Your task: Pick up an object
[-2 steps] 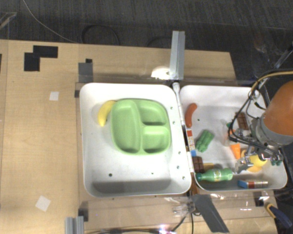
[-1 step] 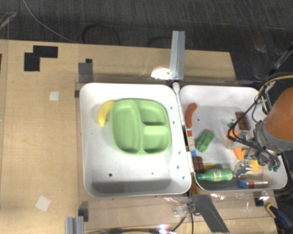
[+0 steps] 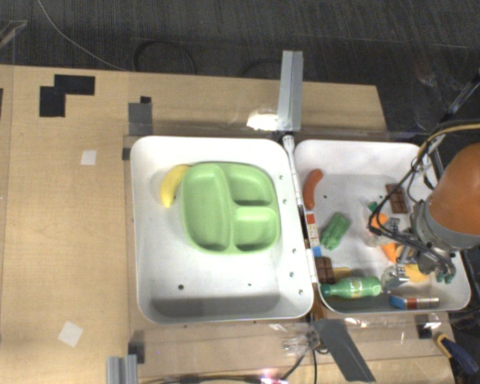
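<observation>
Camera view: wooden bench [image 3: 56,238] bears two white bins [image 3: 224,298], dark carpet beyond.

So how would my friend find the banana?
Look in the left white bin, which holds a big green divided plastic tray. The small yellow curved banana lies against that tray's upper left edge. It's the one yellow thing there.
</observation>
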`<state>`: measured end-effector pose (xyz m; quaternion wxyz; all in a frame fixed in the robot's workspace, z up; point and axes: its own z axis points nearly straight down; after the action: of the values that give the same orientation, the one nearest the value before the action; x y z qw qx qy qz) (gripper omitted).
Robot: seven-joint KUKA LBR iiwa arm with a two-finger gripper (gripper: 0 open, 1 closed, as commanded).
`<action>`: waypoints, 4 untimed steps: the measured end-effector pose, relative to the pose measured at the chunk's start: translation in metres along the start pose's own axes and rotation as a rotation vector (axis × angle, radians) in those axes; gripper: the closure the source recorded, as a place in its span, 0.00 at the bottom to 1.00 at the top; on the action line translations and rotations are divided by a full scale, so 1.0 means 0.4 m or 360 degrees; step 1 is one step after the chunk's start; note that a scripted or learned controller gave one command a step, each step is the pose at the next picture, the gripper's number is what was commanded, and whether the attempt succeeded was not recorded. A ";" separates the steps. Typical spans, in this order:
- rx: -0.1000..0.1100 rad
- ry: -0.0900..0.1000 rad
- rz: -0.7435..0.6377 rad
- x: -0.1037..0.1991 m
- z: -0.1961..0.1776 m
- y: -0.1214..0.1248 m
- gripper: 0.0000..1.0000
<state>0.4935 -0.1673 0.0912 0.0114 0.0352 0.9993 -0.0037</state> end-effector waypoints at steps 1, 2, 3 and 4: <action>0.0001 0.0000 -0.0076 0.001 -0.001 0.016 0.00; 0.0002 -0.0001 -0.0123 0.001 -0.001 0.021 0.00; 0.0002 0.0001 -0.0148 -0.003 -0.001 0.043 0.00; 0.0019 -0.0003 -0.0165 -0.002 -0.002 0.066 0.00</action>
<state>0.4962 -0.1409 0.0919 0.0118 -0.0165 0.9997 -0.0104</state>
